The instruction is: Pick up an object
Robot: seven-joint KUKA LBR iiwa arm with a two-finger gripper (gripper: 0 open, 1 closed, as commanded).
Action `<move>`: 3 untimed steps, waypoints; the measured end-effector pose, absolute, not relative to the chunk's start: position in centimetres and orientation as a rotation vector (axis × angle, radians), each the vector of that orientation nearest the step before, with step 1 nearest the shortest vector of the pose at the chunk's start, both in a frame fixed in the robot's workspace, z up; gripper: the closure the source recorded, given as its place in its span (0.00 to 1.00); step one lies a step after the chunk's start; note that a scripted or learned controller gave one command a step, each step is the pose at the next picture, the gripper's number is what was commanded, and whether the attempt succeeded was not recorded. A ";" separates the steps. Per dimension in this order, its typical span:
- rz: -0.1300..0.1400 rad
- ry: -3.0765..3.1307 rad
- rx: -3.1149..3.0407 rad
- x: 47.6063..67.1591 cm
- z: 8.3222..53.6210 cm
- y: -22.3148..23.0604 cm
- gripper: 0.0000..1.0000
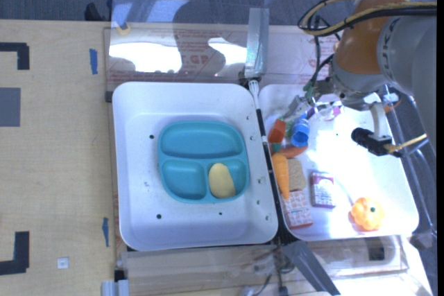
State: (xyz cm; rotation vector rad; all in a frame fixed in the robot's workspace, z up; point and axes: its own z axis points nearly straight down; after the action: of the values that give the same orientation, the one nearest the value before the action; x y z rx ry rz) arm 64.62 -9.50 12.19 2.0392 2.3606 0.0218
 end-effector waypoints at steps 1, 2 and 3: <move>0.027 2.355 2.037 65.0 12.0 -9.6 0.00; 0.035 2.387 1.986 65.4 11.8 -10.0 0.00; 0.039 2.374 1.977 65.8 13.3 -10.4 1.00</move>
State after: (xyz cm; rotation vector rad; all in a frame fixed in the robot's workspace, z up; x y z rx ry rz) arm 65.80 -10.38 13.33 1.9767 2.3739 0.0393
